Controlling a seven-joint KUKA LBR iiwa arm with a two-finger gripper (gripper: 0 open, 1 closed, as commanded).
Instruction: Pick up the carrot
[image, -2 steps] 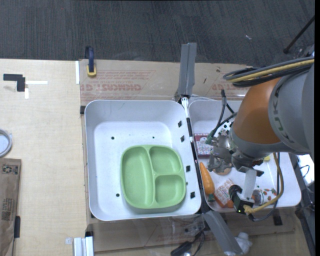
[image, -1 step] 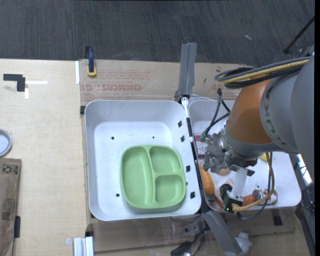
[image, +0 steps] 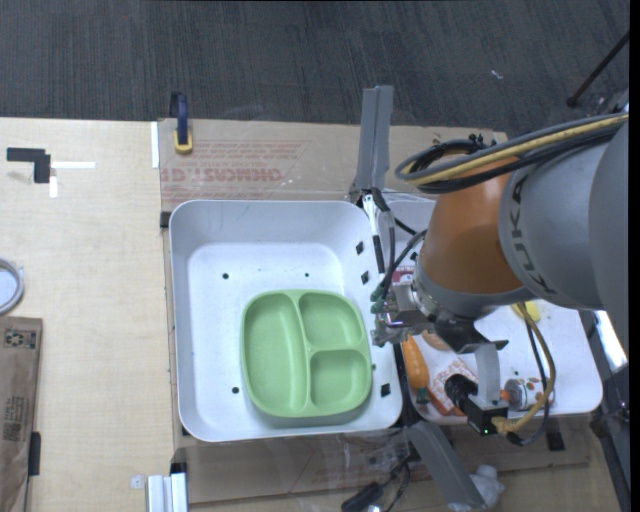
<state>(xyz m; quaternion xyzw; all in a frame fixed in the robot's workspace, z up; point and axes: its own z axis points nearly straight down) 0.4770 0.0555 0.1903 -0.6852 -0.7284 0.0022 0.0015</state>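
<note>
- Standing here, I judge the step in hand to be the approach: the gripper (image: 396, 318) hangs over the left edge of the right bin (image: 570, 395), close to the wall it shares with the left bin (image: 200, 300)
- The carrot (image: 415, 366) lies in the right bin, near that shared wall, just below the gripper in the view and pointing roughly along the wall; part of it is covered by the wrist
- Whether the gripper is open or closed I cannot tell from here, as the arm (image: 480, 240) hides its tip, and nothing shows the carrot being held
- To do this well, I would want the gripper centred over the carrot's thick middle and turned so it closes across the narrow width, not along its length
- The wall is the main risk: a carrot this near to it leaves little room on that side, so a descent slightly off could land on the rim or push the carrot away
- Some small red and white things (image: 452, 388) sit just beside the carrot, so the close should take the carrot alone
- The green plate (image: 305, 352) in the left bin is apart from all this and needs no touching
- A straight, slow lift seems wise, since a carrot's smooth taper may slip
</note>
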